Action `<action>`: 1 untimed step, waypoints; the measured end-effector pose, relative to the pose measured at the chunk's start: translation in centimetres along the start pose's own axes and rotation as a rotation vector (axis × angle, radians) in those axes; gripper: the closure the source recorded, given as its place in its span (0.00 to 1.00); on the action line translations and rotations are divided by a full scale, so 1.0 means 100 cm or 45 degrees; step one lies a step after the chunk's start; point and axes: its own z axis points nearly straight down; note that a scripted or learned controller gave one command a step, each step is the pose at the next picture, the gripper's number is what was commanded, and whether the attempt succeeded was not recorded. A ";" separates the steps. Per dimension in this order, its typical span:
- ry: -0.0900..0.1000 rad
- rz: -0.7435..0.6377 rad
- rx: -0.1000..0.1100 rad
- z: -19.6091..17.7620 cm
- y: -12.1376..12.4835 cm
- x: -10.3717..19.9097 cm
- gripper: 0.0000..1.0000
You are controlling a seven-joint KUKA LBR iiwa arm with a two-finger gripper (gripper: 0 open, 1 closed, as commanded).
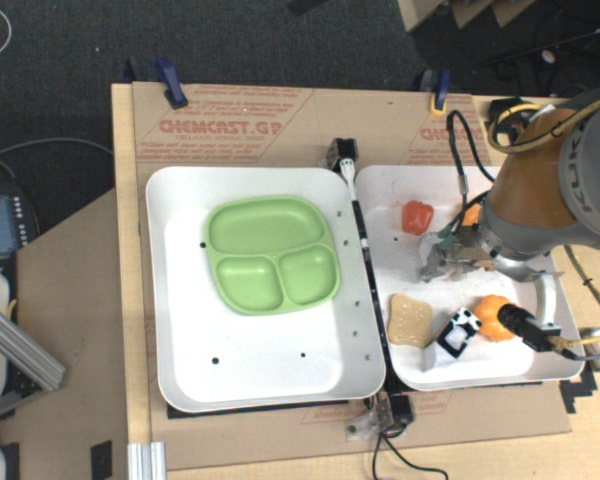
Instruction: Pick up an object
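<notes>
Red lump (pixel 417 217), tan slice (pixel 411 321), black-and-white block (pixel 459 333) and orange ball (pixel 490 318): four loose things, one of each, all in the right-hand bin (pixel 480 376). The red lump sits alone toward the bin's far edge. The other three form a row along its near edge: the slice by the left edge, the block just beside it, and the ball just beyond the block. The gripper (pixel 438 265) is over the bare middle of this bin, between the red lump and the row, with nothing seen between its jaws; whether they are apart or together I cannot tell. The grey and orange arm (pixel 540 198) covers the bin's right side. The left-hand bin (pixel 260 363) holds one green plate (pixel 272 255) with three compartments, toward its far edge. Two blue clamps (pixel 170 82) grip the desk's (pixel 230 118) far edge.
</notes>
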 end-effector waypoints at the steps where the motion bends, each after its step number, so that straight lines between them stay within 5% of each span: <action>1: 0.007 -0.016 -0.008 -0.094 -0.017 0.097 1.00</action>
